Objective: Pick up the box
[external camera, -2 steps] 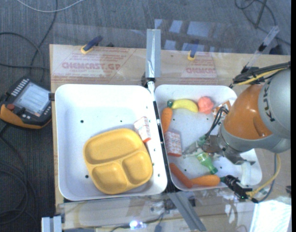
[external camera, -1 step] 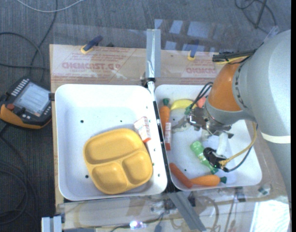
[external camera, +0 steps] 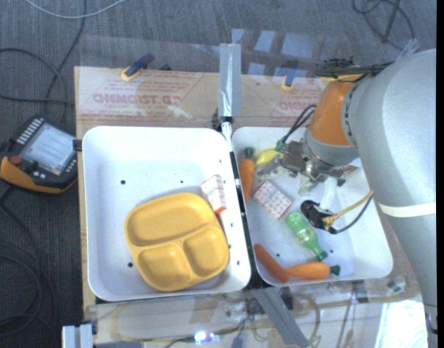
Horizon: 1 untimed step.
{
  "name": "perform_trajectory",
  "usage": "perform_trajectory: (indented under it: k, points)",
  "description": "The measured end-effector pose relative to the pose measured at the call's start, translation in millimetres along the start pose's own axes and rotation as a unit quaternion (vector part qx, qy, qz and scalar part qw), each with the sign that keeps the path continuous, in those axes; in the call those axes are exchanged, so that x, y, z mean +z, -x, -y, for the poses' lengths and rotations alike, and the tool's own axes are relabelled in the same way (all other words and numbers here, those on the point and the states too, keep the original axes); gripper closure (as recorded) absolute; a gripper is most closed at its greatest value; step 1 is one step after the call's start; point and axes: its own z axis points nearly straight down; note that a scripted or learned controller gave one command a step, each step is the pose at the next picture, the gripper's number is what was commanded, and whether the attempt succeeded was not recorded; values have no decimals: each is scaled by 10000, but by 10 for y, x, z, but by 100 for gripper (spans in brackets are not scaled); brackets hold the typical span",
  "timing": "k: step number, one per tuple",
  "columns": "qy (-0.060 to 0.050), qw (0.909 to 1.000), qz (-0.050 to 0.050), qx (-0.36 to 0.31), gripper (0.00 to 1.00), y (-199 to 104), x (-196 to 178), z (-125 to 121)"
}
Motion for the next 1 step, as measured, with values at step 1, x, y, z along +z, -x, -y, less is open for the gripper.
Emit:
perform_trajectory:
  k: [1]
  points:
    - [-54, 10000, 16, -43, 0, -39, -967, -317]
